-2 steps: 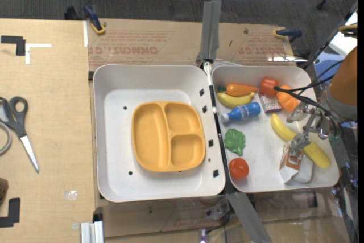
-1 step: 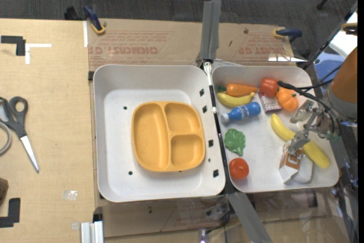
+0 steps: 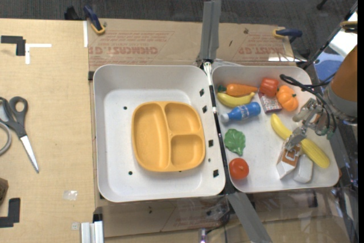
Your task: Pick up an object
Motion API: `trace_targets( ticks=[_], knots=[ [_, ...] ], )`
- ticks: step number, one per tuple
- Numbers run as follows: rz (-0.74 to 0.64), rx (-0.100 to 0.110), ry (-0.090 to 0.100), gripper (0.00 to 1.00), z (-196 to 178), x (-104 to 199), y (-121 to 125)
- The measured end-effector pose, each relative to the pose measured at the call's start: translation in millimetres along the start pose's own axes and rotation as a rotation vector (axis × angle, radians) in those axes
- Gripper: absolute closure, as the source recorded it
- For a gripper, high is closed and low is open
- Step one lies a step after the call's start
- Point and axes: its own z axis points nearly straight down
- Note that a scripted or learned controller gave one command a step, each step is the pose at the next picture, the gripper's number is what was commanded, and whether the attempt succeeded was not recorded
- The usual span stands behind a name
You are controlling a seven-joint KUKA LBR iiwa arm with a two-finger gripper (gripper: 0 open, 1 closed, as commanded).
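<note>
Small orange-and-white carton (image 3: 290, 155) lies at the right bin's (image 3: 259, 179) lower right, directly under the tool (image 3: 298, 135); tool grip state cannot be told. Just beside it: yellow plastic corn cob (image 3: 314, 153), yellow banana (image 3: 280, 126), grey-white pouch (image 3: 303, 171). Left bin (image 3: 108, 139) holds 1 yellow 3-compartment plate (image 3: 168, 136).

gripper (image 3: 296, 139) low in right bin (image 3: 259, 176) | beside corn (image 3: 314, 153) | yellow tray (image 3: 168, 136) in left bin (image 3: 108, 139)
</note>
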Motion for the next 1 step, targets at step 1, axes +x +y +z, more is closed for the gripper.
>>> trace_targets(
  ticks=[1],
  knots=[
    [0.163, -0.007, -0.001, 0.00, 0.7, -3.2, 7.5]
  ],
)
